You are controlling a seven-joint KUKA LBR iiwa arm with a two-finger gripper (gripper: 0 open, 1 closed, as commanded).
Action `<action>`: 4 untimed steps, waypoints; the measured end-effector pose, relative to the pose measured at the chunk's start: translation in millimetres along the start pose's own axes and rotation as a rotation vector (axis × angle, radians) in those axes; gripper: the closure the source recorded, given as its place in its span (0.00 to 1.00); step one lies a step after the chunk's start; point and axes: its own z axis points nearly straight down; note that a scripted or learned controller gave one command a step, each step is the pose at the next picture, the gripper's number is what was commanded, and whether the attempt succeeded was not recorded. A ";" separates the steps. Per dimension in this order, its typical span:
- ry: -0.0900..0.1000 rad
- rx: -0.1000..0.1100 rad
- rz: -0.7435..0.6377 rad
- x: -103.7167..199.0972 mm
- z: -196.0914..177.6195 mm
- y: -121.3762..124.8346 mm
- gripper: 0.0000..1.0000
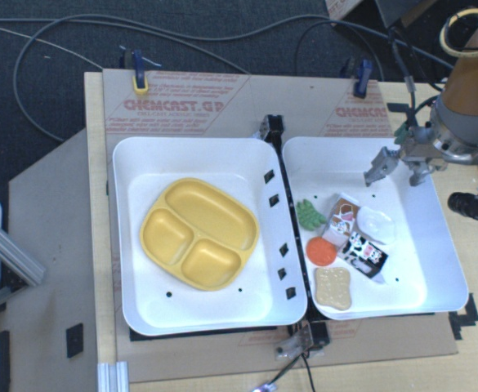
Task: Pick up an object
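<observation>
Hovering seemingly open, the jaws hang well apart from the toy tomato (pixel 321 251).

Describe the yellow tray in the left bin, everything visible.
The yellow tray is a glossy, plastic-looking divided plate with rounded corners and three compartments: one long and two smaller. It lies flat, right side up, turned at a slant, near the middle of the left bin. Nothing rests in it or touches it except the bin floor.

Overhead slant (fixed) over both bins (pixel 132 219)
</observation>
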 end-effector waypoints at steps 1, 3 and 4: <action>-0.003 -0.015 -0.003 0.5 -8.6 2.8 0.00; -0.001 -0.009 -0.003 3.7 76.4 -0.8 0.00; -0.009 -0.037 -0.004 1.5 100.3 6.5 0.00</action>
